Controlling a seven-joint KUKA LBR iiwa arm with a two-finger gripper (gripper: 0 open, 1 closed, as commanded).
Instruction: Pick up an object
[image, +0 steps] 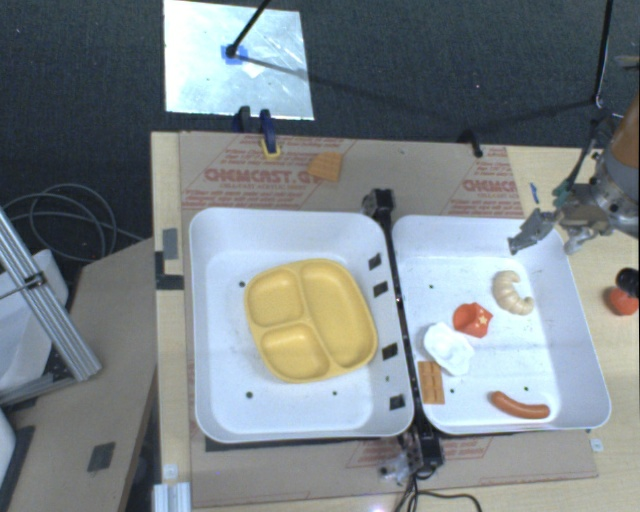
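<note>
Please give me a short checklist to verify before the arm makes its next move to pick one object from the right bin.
1. Objects present in the right bin: ok. A croissant, a red piece, a white piece, a sausage and a brown block lie there.
2. Gripper free of any object: ok, nothing sits between its fingers.
3. Gripper open: ok, the fingers stand apart.
4. Gripper over a target: not ok, it is at the bin's far right corner, beside the croissant, not above it.
5. Target apart from neighbours: ok for the croissant and sausage; cannot tell whether the red and white pieces touch.
</note>
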